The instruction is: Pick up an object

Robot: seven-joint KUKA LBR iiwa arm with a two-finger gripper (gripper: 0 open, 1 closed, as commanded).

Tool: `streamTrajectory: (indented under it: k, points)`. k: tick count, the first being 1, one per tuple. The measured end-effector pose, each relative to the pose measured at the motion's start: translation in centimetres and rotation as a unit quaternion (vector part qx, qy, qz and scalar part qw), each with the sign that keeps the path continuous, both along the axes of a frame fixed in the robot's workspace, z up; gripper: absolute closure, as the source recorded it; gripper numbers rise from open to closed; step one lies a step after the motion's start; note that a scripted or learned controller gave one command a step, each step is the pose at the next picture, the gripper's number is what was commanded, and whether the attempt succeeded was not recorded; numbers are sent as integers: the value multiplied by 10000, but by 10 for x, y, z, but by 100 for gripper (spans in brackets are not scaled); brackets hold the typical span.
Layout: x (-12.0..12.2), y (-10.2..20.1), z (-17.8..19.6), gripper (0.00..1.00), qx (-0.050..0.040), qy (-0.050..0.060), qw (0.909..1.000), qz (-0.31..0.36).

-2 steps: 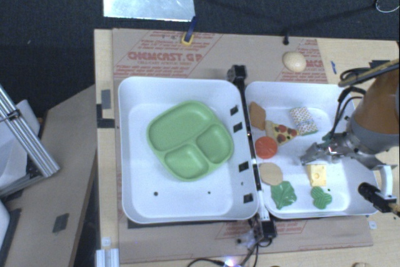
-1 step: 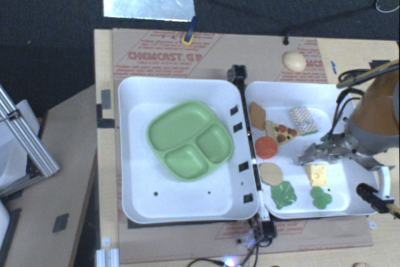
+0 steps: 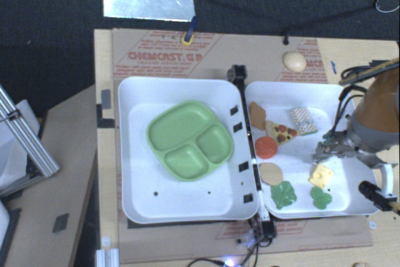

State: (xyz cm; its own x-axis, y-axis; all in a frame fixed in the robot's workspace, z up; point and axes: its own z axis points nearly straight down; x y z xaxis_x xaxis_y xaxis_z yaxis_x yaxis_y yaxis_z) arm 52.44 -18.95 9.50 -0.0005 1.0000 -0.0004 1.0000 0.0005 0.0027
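**Arm pose.** I see the arm (image 3: 374, 125) come in from the right and bend down over the right bin (image 3: 312, 94). Its gripper (image 3: 326, 150) sits just beyond the yellow cheese wedge (image 3: 321, 176), on the wedge's far side. No contact between the two is visible.

**Hidden or unclear.** The gripper tip reads as a dark, blurred cluster, so I cannot tell whether it is open or closed. I see nothing held in it. The frame's right edge cuts off the arm, and the arm covers the bin wall to the right of the wedge.

**Edges and room.** Bare white floor lies to the wedge's left, up to a tan disc (image 3: 271, 173). A small green leafy piece (image 3: 321, 198) sits close on the wedge's near side, and a larger one (image 3: 284, 194) lies to the near left. Farther off on the far left are a red round piece (image 3: 266, 147), a pizza slice (image 3: 282, 132), a patterned packet (image 3: 303, 120) and a brown slice (image 3: 257, 114). Well left of the wedge, the left bin (image 3: 140, 100) holds a green divided plate (image 3: 190, 139).
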Motion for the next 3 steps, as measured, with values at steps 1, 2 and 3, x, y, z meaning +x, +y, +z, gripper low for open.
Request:
streamTrajectory:
  k: [1,2,3]
  points:
    - [1,9,49,100,-4,-11,10000,22]
    - [6,2,95,100,-10,-16,10000,25]
    - [8,1,132,100,-8,-15,10000,28]
